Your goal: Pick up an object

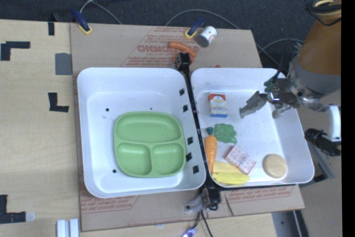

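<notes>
- We see the jaws [265, 104] over the right bin [288, 136], near its upper right part; one dark finger slants down toward the left and a second, shorter one sits just right of it, so they look spread apart with nothing between them.
- They touch no object — bare white bin floor lies under and around them.
- The nearest object is the small carton [218, 105], white with red and blue print, a little to the left of the finger's tip and apart from it.
- Below that we find a green leafy piece [224, 133], and touching its left edge an orange carrot [211, 152] lying along the bin's left wall.
- Lower still, a pink printed packet [240, 159] rests partly on a yellow banana [229, 175] at the bin's front edge.
- A round tan disc [274, 166] sits in the lower right corner, well apart from the jaws.
- The left bin [94, 119] carries a green divided tray [150, 144] with three compartments.
- Both bins stand on a cardboard sheet [127, 47] on the counter [33, 136] — beyond them lie an orange tool [183, 47] and a small white cylinder [207, 36].
</notes>
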You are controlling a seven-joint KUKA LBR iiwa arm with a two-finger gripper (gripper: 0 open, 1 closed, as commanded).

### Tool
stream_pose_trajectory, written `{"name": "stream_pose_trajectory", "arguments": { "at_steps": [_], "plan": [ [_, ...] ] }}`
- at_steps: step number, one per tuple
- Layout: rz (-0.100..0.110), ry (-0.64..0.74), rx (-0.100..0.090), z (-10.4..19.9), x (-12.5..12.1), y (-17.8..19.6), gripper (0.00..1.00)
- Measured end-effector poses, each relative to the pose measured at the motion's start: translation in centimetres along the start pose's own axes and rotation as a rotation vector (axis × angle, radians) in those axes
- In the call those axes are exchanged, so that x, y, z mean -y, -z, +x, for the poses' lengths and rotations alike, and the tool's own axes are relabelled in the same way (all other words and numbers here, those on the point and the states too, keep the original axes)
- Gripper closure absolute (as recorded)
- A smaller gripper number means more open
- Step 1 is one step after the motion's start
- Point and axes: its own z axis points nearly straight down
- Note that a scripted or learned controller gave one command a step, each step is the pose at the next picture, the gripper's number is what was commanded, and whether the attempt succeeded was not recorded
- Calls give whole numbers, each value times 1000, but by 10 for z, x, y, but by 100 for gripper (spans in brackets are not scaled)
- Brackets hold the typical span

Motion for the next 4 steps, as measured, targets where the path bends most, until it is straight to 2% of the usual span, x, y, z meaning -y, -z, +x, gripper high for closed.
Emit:
{"name": "stream_pose_trajectory", "arguments": {
  "at_steps": [1,2,3,4],
  "plan": [
    [4,-1,-1,16,-57,-117,0],
    [4,-1,0,16,-61,-175,0],
    [-5,-1,1,8,-23,-190,0],
    [-5,-1,2,7,-23,-180,100]
  ]
}}
